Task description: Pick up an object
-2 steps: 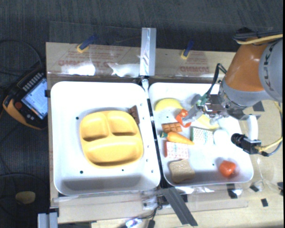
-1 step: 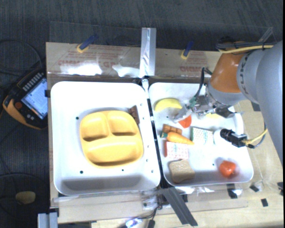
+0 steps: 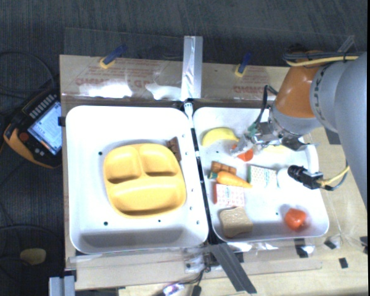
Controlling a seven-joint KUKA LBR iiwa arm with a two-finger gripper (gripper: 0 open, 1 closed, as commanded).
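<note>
Grey KUKA arm (image 3: 348, 103) with an orange band (image 3: 294, 94) above its wrist.

The arm's smooth, rounded grey casing has a dull metallic sheen, and the glossy orange section curves like a collar where the casing narrows. Below the band sits a darker wrist assembly of black and silver parts, with small touches of green and red showing among them. A thin black cable loops beside the orange band. A black cylindrical fitting (image 3: 304, 176) juts out lower down, trailed by a yellowish cable (image 3: 338, 177) that bends back toward the grey body.
</note>
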